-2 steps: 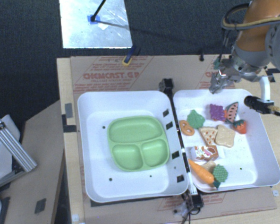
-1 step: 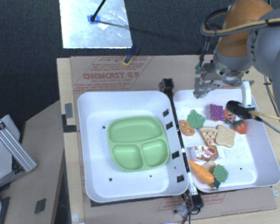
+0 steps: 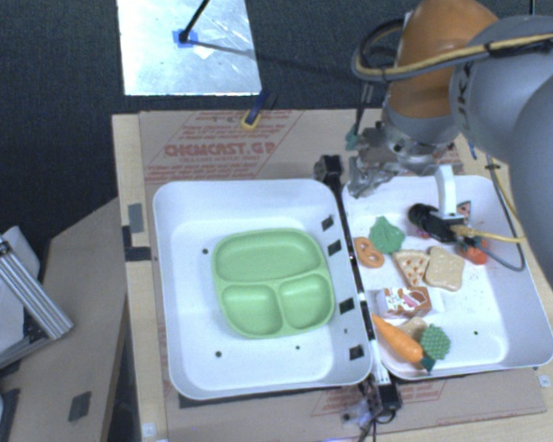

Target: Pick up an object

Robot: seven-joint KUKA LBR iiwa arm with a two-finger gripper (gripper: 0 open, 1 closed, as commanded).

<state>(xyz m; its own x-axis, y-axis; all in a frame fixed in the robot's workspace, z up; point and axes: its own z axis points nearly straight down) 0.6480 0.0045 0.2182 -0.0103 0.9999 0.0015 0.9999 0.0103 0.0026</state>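
From the overhead camera, the arm (image 3: 492,71) is reaching in from the right, and the gripper (image 3: 372,174) is hanging over the far-left corner of the right bin (image 3: 517,331). That corner is lying bare beneath it, and the far and right parts of this bin are showing open white floor. Whether the jaws are spread or pressed together, I cannot tell. The toys are crowding the near-left half: a green leaf (image 3: 386,233) nearest the gripper, a pretzel (image 3: 369,252) by the left wall, a cracker (image 3: 412,267), toast (image 3: 445,267), a carrot (image 3: 397,339) and broccoli (image 3: 434,343) near the front edge. The left bin (image 3: 181,268) is carrying a green tray (image 3: 271,281) at its centre.
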